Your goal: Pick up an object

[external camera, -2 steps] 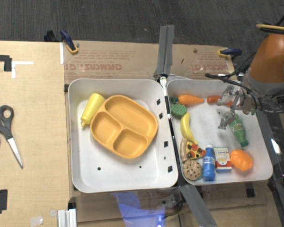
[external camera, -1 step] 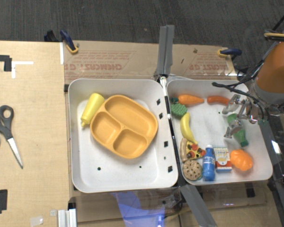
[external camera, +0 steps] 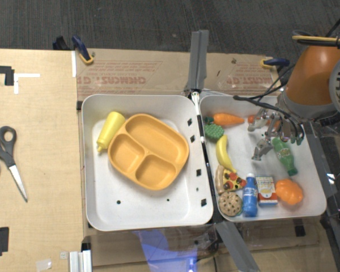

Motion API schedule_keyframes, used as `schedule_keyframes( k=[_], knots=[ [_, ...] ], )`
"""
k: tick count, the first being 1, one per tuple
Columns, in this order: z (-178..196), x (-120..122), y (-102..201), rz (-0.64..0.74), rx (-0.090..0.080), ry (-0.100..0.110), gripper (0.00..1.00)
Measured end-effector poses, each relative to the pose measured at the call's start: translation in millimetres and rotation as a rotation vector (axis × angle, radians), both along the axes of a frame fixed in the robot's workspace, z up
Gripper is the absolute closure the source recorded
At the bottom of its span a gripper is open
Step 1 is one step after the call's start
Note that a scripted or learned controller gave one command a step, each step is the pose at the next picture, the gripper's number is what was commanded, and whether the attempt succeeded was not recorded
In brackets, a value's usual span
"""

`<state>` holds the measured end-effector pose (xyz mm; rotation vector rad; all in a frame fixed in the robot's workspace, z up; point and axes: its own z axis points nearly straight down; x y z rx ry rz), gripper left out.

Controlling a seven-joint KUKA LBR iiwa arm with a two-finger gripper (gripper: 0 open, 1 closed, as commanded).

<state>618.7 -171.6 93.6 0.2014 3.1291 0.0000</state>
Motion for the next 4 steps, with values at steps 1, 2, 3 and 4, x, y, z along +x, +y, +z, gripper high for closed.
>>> schedule_keyframes(
  k=[1, 2, 3, 4],
  knots=[
    [10.9, 1.7, 0.1, 0.002, -0.002, -0.006, 1.00],
    [10.8, 1.6, 0.2, 0.002, -0.002, -0.005, 0.00],
    [0.8, 15.6, -44.2, 0.075, -0.002, -0.002, 0.00],
    [-0.2, -21.1, -26.3, 0.050, 0.000, 0.001, 0.00]
  ],
)
